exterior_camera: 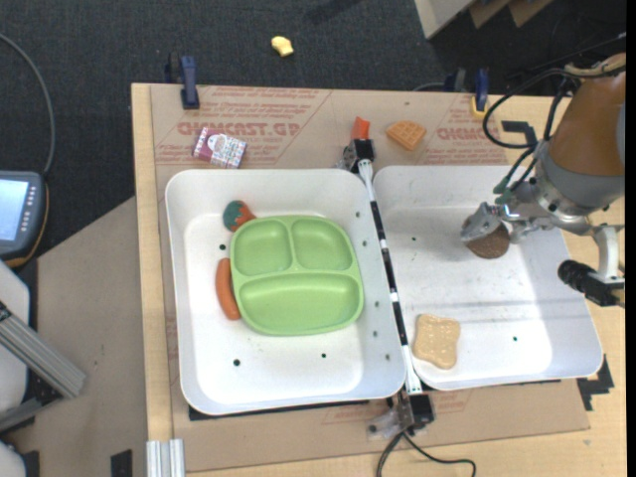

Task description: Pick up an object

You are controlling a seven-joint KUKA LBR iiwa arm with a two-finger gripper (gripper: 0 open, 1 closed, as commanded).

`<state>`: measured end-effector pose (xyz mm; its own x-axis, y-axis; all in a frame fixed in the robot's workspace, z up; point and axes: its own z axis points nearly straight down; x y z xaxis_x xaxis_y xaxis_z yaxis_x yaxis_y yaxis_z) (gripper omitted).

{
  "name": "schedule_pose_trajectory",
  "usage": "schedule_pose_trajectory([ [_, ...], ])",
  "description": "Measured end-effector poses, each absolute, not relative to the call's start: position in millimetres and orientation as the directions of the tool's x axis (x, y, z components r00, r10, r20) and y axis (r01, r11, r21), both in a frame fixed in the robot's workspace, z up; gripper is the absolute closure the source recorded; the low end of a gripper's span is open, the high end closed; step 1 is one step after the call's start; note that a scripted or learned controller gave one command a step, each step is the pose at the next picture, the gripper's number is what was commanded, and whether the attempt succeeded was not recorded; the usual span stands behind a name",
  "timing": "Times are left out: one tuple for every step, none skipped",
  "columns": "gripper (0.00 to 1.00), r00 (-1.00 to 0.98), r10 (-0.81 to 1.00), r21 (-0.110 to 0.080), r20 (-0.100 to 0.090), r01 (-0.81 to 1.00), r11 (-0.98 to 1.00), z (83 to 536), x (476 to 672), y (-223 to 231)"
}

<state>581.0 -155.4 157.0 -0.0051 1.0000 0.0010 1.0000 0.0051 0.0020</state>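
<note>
In the right bin [556, 351], my gripper [484, 227] hangs low over the upper middle. It sits right at a small round brown object [491, 247], which shows just below and partly under the gripper's tip. Whether the brown object is gripped is hidden by the wrist. A tan slice of bread [436, 340] lies flat near the right bin's front left corner, well apart from the gripper.
The left bin [189, 266] holds a green divided plate [295, 273], an orange sausage-like piece [228, 289] and a small green and red item [238, 214]. A waffle piece [405, 134] and a pink packet [220, 146] lie on the cardboard behind the bins.
</note>
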Motion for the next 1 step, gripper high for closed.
schedule_pose_trajectory([
  [1.0,-0.01,1.0,0.009,0.002,1.0,0.01,203.1,613.0,-77.7],
])
